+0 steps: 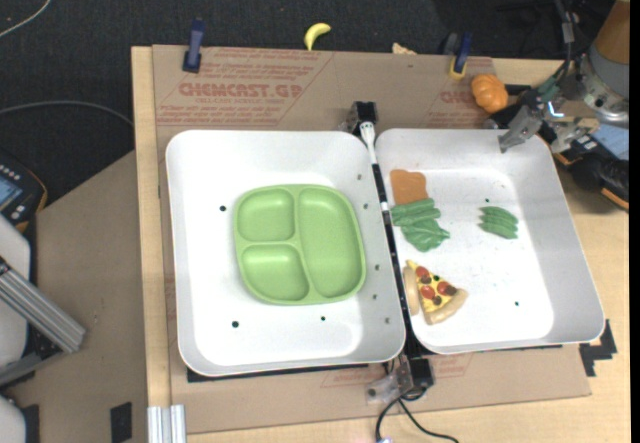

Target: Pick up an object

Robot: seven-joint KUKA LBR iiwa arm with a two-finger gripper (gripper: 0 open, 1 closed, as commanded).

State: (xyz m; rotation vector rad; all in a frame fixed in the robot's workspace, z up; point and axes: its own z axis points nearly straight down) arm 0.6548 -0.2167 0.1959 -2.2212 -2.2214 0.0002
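i'm in the approach: end effector [524, 124] hovers at the right bin's [560, 231] far corner, grip unreadable; next, descend onto the pizza slice [436, 293].

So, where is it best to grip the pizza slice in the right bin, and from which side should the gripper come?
Probably from straight above, closing across the narrow pointed half of the pizza slice. It lies flat on the bin floor with free space around it, crust toward the divider and tip pointing right. The crust end looks wider, so harder to span.
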